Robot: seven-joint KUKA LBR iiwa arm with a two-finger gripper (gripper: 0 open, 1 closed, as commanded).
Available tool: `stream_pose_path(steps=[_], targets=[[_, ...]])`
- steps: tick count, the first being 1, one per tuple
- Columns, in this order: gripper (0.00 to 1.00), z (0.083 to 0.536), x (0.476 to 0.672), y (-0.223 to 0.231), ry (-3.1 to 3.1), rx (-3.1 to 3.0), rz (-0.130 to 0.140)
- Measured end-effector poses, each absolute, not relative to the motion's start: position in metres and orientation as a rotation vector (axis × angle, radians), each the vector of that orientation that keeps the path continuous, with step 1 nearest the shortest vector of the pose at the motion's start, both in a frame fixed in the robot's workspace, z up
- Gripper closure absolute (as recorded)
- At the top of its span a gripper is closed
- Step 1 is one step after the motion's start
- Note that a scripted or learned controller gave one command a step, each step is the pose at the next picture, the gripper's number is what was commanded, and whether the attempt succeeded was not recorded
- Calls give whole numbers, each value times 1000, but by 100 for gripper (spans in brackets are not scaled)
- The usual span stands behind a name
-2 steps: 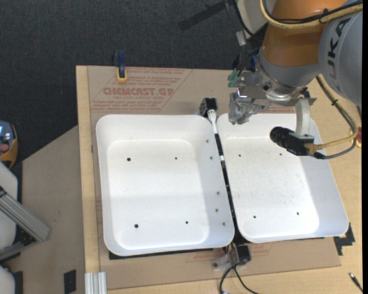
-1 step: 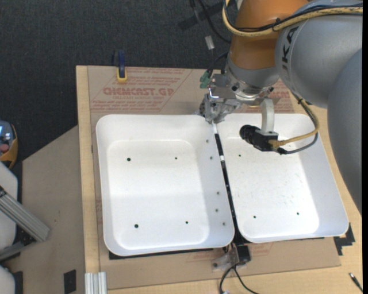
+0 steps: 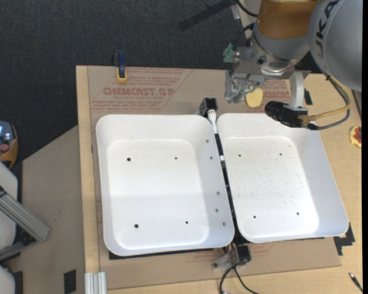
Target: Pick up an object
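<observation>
Currently we see the gripper (image 3: 237, 95) up at the far side of the bench, past the far rim of the right bin (image 3: 325, 172) & over the brown board (image 3: 86, 172) w/ red lettering. Above it the arm's orange band (image 3: 284, 17) & grey casing reach in from the view's top right. We can't tell the pincer's state: its tip reads as a grey clump from this angle, so spread vs pressed together isn't clear.

A pale yellow object (image 3: 254, 98), small & roundish, shows just beside the gripper on the view's right, also beyond the right bin's far rim. Whether it's pinched, merely touching the gripper or lying on the board, we can't tell.

Both bins are white & shallow, side by side, approx. level w/ each other. The left bin (image 3: 102, 172) has four small dark dots on its floor; the right bin has similar dots plus fine dark specks. A black strip (image 3: 221, 166) runs btwn the two bins, w/ a black clip (image 3: 208, 105) at its far end.

At the board's far left edge we see a blue-and-yellow clamp (image 3: 121, 66). Dark carpet (image 3: 57, 34) lies beyond the board.
</observation>
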State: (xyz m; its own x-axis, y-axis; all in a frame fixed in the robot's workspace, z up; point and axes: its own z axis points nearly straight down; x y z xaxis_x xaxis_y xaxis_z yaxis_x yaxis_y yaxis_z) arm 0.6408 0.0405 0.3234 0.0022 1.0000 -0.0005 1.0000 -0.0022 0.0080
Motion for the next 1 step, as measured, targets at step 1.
stream_pose_path(steps=[1], targets=[[100, 379, 621, -45, 2211, 2222, 5]])
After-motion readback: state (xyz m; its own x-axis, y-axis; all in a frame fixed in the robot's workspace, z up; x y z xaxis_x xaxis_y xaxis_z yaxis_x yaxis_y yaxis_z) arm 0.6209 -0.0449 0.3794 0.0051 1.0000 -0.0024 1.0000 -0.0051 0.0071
